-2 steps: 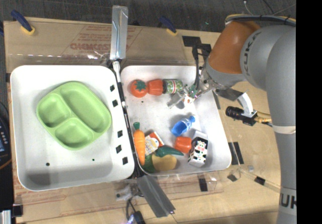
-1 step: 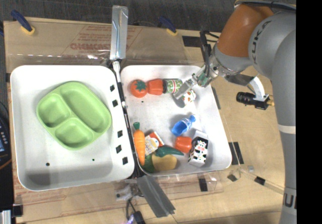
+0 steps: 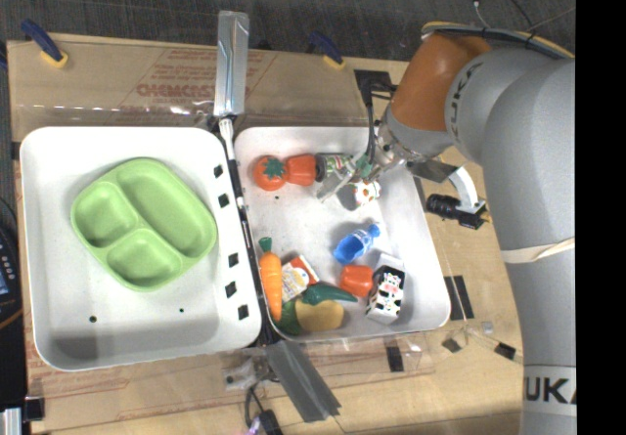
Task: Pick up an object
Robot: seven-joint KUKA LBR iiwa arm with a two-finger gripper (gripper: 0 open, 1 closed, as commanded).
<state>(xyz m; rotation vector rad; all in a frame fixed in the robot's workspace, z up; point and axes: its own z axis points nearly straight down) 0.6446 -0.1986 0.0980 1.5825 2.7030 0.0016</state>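
The arm is reaching into the right bin (image 3: 430,257), with the gripper (image 3: 354,177) sitting low at the bin's far side, among a cluster of toys. Whether it is clenched, released or grasping anything cannot be told; the tip is too small and cluttered to read.

Just beside the gripper are lying a tomato (image 3: 269,173) and an orange-red block (image 3: 302,169), touching each other, with a small white toy (image 3: 367,193) right below the tip. Because these are crowding together, a grab here is risking pinching two things at once or nudging one aside so that nothing is caught.

Further toward the near wall are lying a blue bottle (image 3: 354,243), a carrot (image 3: 270,281) and a cow-patterned carton (image 3: 387,293). The left bin (image 3: 49,326) is carrying a green divided plate (image 3: 144,223).
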